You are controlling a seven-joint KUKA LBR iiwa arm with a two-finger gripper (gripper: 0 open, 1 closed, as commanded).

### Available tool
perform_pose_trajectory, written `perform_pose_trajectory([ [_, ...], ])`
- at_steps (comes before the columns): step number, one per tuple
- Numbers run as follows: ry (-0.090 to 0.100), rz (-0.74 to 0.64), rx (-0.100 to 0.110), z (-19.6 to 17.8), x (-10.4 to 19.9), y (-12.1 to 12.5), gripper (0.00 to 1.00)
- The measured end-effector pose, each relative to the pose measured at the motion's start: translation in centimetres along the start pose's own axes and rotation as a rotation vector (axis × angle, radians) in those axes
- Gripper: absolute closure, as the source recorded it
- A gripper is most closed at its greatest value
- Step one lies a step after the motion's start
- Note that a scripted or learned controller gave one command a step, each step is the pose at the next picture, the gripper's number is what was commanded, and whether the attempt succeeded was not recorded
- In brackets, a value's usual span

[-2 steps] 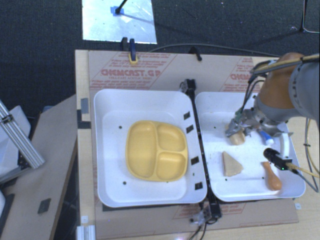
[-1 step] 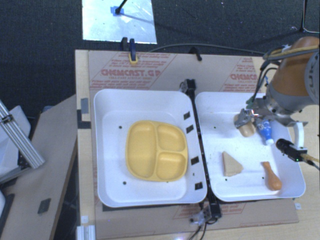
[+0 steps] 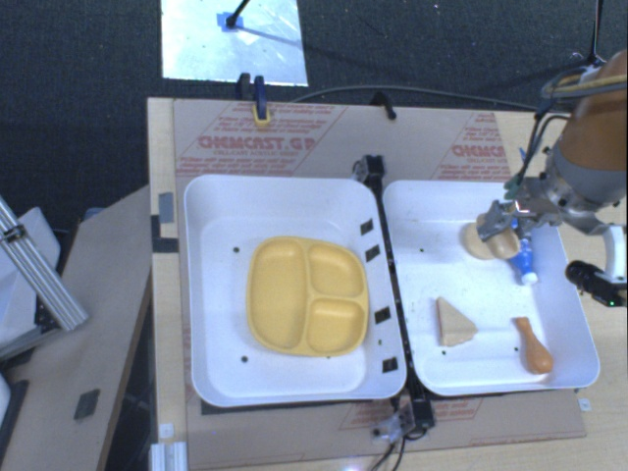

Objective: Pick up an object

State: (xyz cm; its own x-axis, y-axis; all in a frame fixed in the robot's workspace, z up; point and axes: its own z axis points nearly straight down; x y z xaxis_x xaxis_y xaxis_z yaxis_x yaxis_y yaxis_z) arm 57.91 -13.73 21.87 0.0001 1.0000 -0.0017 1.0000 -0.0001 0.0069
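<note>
Orange-tan drumstick-shaped toy (image 3: 531, 345) nearest, front right of right white bin (image 3: 422, 292); tan wedge-shaped piece (image 3: 453, 322) beside it. Gripper (image 3: 512, 214) low over bin's back right, at round beige object (image 3: 488, 240) and blue-white tube (image 3: 525, 260); opening and grasp: cannot tell. Yellow sectioned plastic plate (image 3: 307, 295) in left white bin (image 3: 216, 263).

At the right edge of the frame, the arm (image 3: 594, 135) shows a broad orange band over a rounded grey wrist section. Below it the metallic gripper (image 3: 510, 219) body carries 1 blue part, and thin dark cables run along the arm's upper side.
</note>
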Motion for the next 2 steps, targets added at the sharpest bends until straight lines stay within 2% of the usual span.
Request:
perform_pose_trajectory([
  [1, 0.000, -0.004, 0.001, -3.7, 0.0, 0.2, 1.00],
  [2, 0.004, -0.010, 0.004, -4.1, 5.6, 1.0, 1.00],
])
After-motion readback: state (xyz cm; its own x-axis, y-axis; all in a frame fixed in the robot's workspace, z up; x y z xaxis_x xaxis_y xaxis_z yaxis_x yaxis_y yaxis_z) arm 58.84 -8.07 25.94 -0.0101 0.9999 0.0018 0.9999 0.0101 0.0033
